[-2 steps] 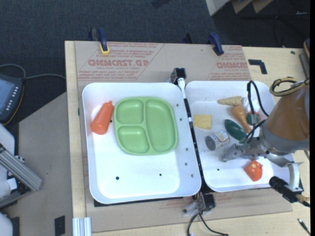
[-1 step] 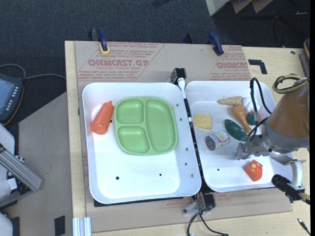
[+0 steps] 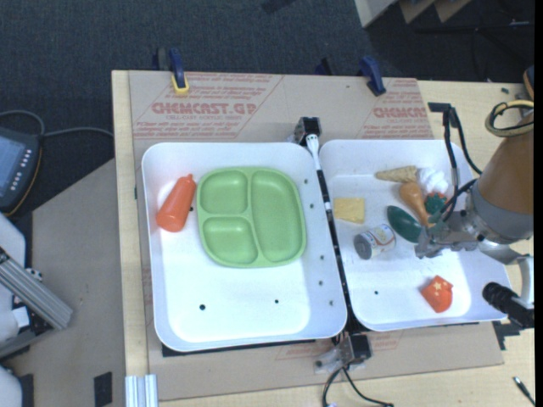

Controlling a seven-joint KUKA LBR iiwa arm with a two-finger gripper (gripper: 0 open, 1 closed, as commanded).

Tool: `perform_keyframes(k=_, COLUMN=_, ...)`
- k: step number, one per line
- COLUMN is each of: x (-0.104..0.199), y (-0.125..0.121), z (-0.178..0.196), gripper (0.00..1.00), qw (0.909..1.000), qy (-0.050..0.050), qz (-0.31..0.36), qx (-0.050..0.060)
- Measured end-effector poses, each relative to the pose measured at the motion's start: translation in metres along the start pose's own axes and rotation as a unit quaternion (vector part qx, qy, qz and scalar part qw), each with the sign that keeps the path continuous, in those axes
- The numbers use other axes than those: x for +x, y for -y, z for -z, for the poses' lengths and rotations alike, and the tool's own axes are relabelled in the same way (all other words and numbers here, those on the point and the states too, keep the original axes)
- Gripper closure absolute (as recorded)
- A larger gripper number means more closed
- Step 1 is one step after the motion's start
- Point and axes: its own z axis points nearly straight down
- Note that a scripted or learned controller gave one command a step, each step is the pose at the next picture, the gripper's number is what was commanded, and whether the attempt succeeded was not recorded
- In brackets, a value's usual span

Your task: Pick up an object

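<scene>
**Gripper low over right bin, among the clutter**

The grey two-finger gripper [image 3: 431,242] is down inside the right white bin [image 3: 399,308], near its right wall. Finger state: cannot tell, the tips are too dark and small to read. No object is seen between them.

Just left of the gripper lies 1 dark teal oval piece [image 3: 404,220]. Touching on its far side is 1 orange carrot-shaped toy [image 3: 413,197]. 1 small grey can with a label [image 3: 374,241] lies on its side, further left. 1 red strawberry-shaped toy [image 3: 438,293] sits nearer the camera, apart from the gripper. 1 pale yellow cheese-like wedge [image 3: 349,209] lies near the bin's left wall; 1 tan cone [image 3: 398,174] lies at the far side.

The left white bin [image 3: 246,316] holds 1 green 3-compartment plastic tray [image 3: 252,215] and 1 orange plastic bottle [image 3: 176,203], just left of the tray.
</scene>
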Motion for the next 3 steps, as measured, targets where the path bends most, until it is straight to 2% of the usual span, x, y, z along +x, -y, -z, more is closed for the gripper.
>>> perform_keyframes(k=1, x=0.002, y=-0.011, z=0.058, gripper=1.00, qw=1.0000, qy=0.000, qz=0.000, qx=-0.001)
perform_keyframes(k=2, x=0.002, y=-0.012, z=0.073, gripper=1.00, qw=1.0000, qy=0.000, qz=0.000, qx=0.001)
perform_keyframes(k=3, x=0.053, y=-0.033, z=0.063, gripper=1.00, qw=1.0000, qy=-0.001, qz=0.002, qx=0.002)
